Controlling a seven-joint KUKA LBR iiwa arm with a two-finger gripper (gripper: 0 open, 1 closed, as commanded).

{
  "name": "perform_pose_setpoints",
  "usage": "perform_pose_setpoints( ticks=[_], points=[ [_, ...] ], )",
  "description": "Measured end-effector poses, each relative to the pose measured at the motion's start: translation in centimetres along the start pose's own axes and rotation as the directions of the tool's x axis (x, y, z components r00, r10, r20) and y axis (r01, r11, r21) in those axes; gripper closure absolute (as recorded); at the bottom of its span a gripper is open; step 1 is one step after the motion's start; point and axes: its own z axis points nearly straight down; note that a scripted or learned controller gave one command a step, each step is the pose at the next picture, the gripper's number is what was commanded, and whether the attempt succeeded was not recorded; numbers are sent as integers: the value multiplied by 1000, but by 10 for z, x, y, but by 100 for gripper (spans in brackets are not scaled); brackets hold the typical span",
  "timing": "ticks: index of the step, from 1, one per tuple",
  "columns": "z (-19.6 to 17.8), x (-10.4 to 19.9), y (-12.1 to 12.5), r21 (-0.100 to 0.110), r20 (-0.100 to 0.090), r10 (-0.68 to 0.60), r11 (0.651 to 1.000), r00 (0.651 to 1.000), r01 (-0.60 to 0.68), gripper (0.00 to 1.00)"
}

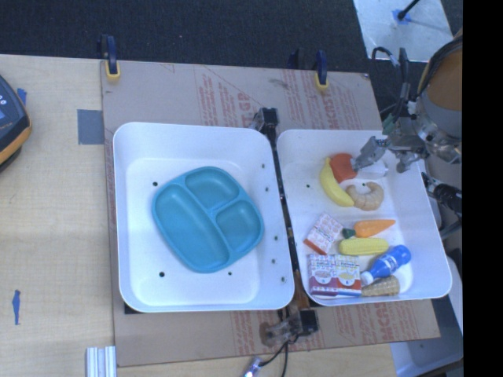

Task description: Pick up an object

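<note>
Nearest the lens, at the lower edge of the right bin point(440, 234), lie a flat printed packet point(334, 273), a blue bottle point(387, 263) and a small corn cob point(380, 288). Above them rest a yellow item point(363, 247), a carrot point(374, 228) and a small wafer-like pack point(323, 233). Farther back sit a banana point(334, 185), a red piece point(343, 166) touching its upper end, and a pale shrimp-shaped item point(366, 195) just beside the banana. The left bin point(134, 210) holds a blue divided plate point(207, 218). The gripper point(369, 155) hangs over the back of the right bin, close to the red piece; whether its fingers are spread or pressed together cannot be told from this angle, and nothing is visibly held. No object is yet picked, so the step in hand appears to be the approach to a grasp. The likely candidates are the red piece or the shrimp-shaped item, being nearest the tool. To do this well, centre the tool over one item alone, since the three back items crowd together and a stray contact could push the banana aside. Descend vertically, close only once the item lies between the fingers, and lift slowly to confirm retention.
</note>
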Motion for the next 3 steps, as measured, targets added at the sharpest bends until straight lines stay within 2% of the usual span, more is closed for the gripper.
perform_pose_setpoints(
  ticks=[1, 2, 3],
  points=[
    [125, 40, 12, 2, 1, -1, 1000, 1000, 1, 0],
    [115, 38, 13, 3, 1, -4, 1000, 1000, 4, 100],
    [25, 124, 9, -1, -1, 0, 1000, 1000, 0, 100]
  ],
)
